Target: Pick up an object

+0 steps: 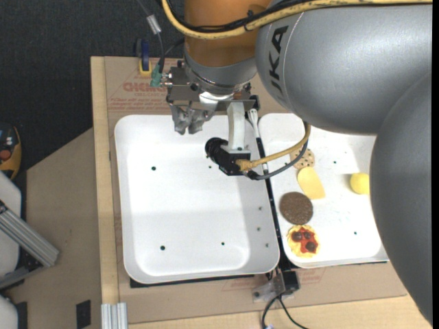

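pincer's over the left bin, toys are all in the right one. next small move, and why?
Probably shift the pincer toward the right bin. It hangs at the left bin's far edge with nothing beneath it, while the brown disc, yellow piece, yellow ball and red-topped piece all lie in the right bin.

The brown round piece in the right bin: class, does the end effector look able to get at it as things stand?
Probably yes. The brown round piece lies uncovered in the right bin, with open space above it. The end effector is over the left bin's far edge, so it must travel across first.
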Robot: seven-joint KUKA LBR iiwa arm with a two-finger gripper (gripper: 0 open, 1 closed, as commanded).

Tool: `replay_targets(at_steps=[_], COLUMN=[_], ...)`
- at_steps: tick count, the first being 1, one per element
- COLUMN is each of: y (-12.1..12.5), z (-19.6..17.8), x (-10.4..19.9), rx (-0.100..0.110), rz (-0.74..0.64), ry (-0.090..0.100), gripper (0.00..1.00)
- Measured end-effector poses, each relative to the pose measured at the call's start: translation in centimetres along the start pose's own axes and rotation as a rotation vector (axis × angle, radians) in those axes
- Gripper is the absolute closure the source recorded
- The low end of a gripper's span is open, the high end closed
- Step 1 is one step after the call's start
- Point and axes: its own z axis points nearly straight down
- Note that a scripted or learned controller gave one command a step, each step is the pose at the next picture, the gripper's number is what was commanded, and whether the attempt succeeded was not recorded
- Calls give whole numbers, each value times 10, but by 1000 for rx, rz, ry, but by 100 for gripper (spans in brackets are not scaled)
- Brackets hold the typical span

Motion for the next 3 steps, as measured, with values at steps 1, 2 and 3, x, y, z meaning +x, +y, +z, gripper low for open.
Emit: replay_targets(at_steps=[1, 2, 3], y=[14, 19, 36], z=[-33, -17, -21], x=[1, 1, 1], rx=[-13, -6, -12], rz=[-2, -1, -1], ry=[5, 2, 4], gripper=[100, 100, 100])
